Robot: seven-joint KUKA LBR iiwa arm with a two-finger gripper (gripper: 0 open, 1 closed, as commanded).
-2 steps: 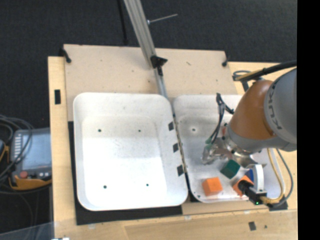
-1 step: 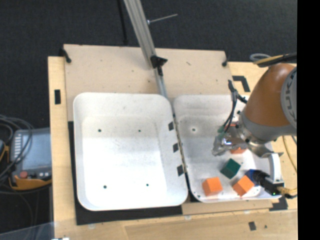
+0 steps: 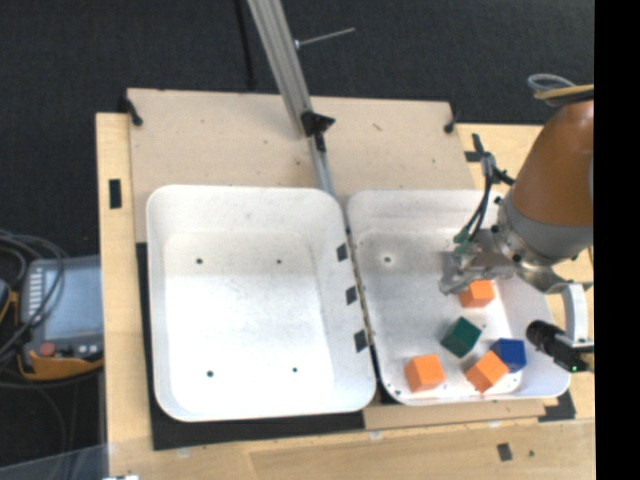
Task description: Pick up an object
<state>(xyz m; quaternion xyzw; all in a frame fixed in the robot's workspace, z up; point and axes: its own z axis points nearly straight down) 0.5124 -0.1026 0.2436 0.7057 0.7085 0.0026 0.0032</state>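
your end effector (image 3: 464,276) sits low in the right bin (image 3: 400,230), near its right wall, right over a small orange cube (image 3: 479,292) that shows just below the metal fingers; you cannot tell from here how wide they stand or whether they touch the cube. nearer the bin's front edge lie a dark green block (image 3: 461,337), a blue block (image 3: 509,353), and two more orange blocks, one by the blue (image 3: 487,371) and one towards the front left corner (image 3: 424,372). the left bin (image 3: 250,298) sits beside it on the table (image 3: 400,128).

A grey pole (image 3: 285,53) slants up left of the gripper; far left, a screen box (image 3: 62,313) with cables.
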